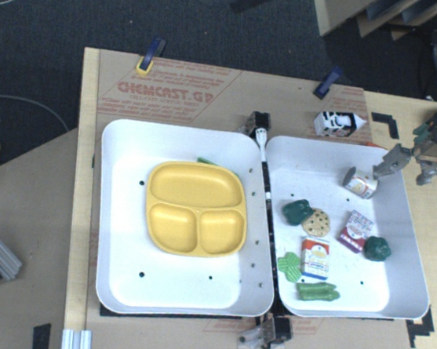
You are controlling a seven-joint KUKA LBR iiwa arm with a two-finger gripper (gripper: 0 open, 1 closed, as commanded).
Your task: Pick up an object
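My gripper (407, 169) hangs open over the right bin's (402, 287) far right corner, nothing between its fingers. Just to its left a small silver and white piece (360, 183) lies on the bin floor, apart from the fingers. Further down lie a dark green lump (297, 211), a round cookie (317, 221), a red and white packet (356, 230) and a green ball (377, 248). Near the front sit a red and white box (315, 258), a light green piece (290, 265) and a green pod (316, 292).
The left bin (113, 259) holds a yellow three-compartment plate (196, 208), with a thin green sliver (206, 161) at its far edge. A black and white toy (339, 123) stands on the bench behind the right bin. Clamps (147, 57) grip the bench's far edge.
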